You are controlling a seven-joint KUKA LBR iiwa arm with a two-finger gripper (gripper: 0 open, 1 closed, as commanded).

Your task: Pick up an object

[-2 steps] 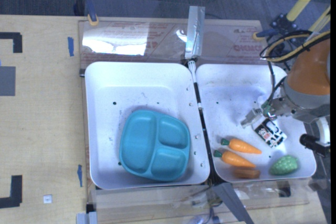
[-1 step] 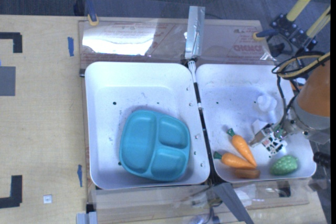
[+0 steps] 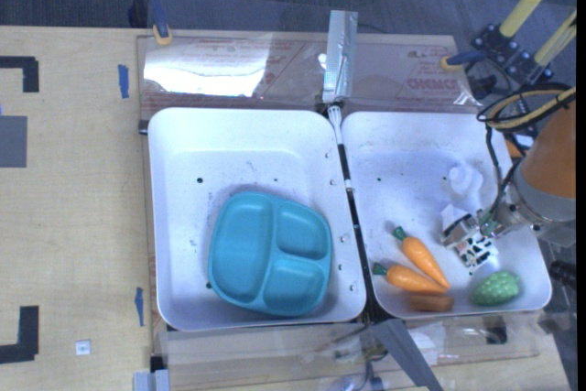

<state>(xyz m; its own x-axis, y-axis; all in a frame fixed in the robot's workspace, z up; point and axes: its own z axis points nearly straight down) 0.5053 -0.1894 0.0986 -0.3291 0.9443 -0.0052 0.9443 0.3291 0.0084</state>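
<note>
Lying left of gripper: carrots

Two orange carrots with green tops lie in the right bin: one carrot slants toward the near edge, the other carrot lies flatter just beside it. A bumpy green fruit rests near the bin's near right corner.

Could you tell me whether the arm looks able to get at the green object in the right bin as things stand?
Probably yes: the green object lies uncovered near the right bin's front corner, just below the gripper, apart from the carrots.
</note>
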